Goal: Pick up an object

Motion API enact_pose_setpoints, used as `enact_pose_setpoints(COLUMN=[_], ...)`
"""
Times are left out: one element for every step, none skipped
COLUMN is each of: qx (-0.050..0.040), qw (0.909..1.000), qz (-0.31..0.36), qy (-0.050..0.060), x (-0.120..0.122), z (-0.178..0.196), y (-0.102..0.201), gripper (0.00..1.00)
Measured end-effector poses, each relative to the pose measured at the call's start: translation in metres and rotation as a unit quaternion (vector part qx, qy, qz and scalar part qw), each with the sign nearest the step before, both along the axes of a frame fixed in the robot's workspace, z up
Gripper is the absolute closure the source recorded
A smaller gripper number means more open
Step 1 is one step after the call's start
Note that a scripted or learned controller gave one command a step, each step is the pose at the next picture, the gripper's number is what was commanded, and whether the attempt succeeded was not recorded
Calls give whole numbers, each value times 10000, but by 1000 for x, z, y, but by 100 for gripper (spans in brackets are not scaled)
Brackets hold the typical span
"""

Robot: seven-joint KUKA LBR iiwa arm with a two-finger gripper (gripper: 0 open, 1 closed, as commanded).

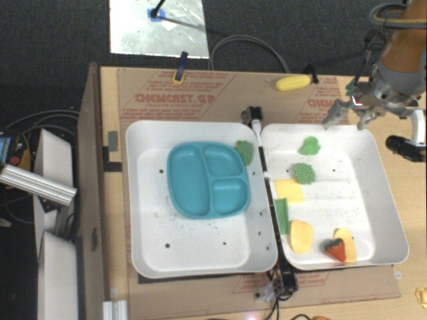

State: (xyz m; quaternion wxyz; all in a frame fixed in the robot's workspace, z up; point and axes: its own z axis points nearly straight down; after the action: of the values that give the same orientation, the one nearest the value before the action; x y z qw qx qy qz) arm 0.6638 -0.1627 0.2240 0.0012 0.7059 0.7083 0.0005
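From the overhead camera, the two white bins sit side by side on the bench. The left bin [150, 245] holds a blue divided plate [207, 180] near its centre, and a dark green leafy piece [244, 151] lies at about two o'clock from the plate, touching its rim, close to the wall between the bins.

The right bin [380, 199] carries the small toy foods. At its twelve o'clock end lies a light green leafy piece [309, 145]; just below that, toward the centre, a round bumpy green piece [304, 173]. Near nine o'clock sits a flat yellow block [289, 191], with a narrow green strip [281, 215] just under it along the left wall. Toward six o'clock there is a rounded yellow piece [301, 235], and at about five o'clock a red strawberry-like piece [335, 249] rests against another yellow piece [346, 243].

The gripper [347, 117] hangs at the right bin's one o'clock corner, over the far rim, with its two fingers spread apart and nothing between them. It is well apart from every food piece; the light green leafy piece is nearest.

Beyond the bins, a yellow corn-like object [292, 82] lies on the cardboard at twelve o'clock.
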Motion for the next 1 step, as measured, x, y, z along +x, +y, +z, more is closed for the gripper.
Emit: enact_pose_setpoints(qx=[9], qw=[10000], qz=[15], qy=[27], x=[4], z=[-95], y=[12], gripper=[0])
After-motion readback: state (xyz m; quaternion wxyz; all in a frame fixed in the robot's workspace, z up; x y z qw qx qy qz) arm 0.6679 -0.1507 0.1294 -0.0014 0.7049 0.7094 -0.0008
